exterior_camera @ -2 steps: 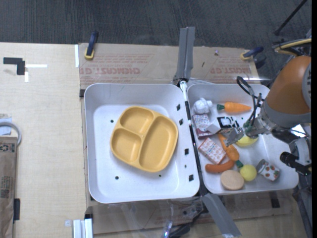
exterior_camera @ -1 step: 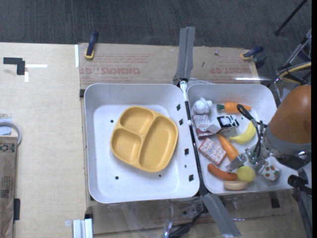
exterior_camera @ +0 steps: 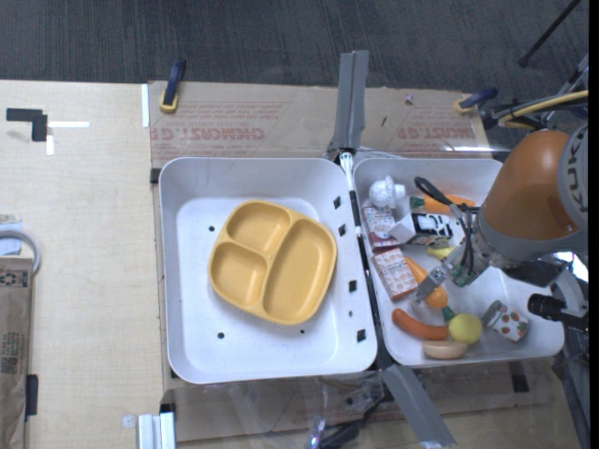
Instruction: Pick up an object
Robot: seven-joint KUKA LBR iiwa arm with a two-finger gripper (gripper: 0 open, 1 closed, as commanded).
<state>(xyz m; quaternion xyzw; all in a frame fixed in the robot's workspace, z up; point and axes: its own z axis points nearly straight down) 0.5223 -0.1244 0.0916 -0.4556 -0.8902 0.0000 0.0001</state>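
My bench (exterior_camera: 75, 251) carries two white bins side by side. The left bin (exterior_camera: 187, 344) holds a yellow plate (exterior_camera: 272, 262) with three compartments, lying near its middle, turned a little askew.

The right bin (exterior_camera: 402, 344) is crowded. My arm (exterior_camera: 524, 195) comes in over its right edge, the orange band above the wrist covering the bin's far right corner. My claw (exterior_camera: 447, 271) hangs low over the middle of that bin, among the clutter; whether it is spread or pressed together I cannot tell, and I see nothing clearly between its tips.

Along the bin's left edge lie two red-and-white packets (exterior_camera: 386, 251), one behind the other. A small white thing (exterior_camera: 386, 193) sits at the far left corner. At the near edge lie an orange carrot (exterior_camera: 418, 325), a tan bun (exterior_camera: 443, 349) and a yellow lemon (exterior_camera: 464, 326), the lemon touching the bun. A small printed can (exterior_camera: 506, 322) lies tilted near the near right corner. Just beside my claw sits a small orange piece (exterior_camera: 434, 297).
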